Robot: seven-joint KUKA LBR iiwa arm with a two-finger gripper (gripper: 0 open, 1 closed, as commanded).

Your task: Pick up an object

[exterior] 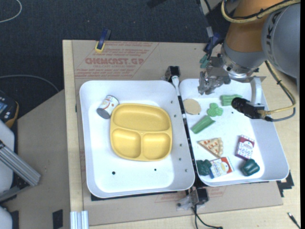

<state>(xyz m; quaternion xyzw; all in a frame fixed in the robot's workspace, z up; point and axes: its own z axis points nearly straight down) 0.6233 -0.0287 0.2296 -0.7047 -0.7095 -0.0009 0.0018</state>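
I see gripper [208, 86] hanging over right bin's [279, 149] far-left corner, near tan disc [192, 106]. Can't tell grip state from here. Pizza slice [212, 146] mid-bin, well apart.

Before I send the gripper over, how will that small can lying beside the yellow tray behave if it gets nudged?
The small can lies on its side in the left bin, so it would probably roll. It looks light. The yellow tray beside it may stop it.
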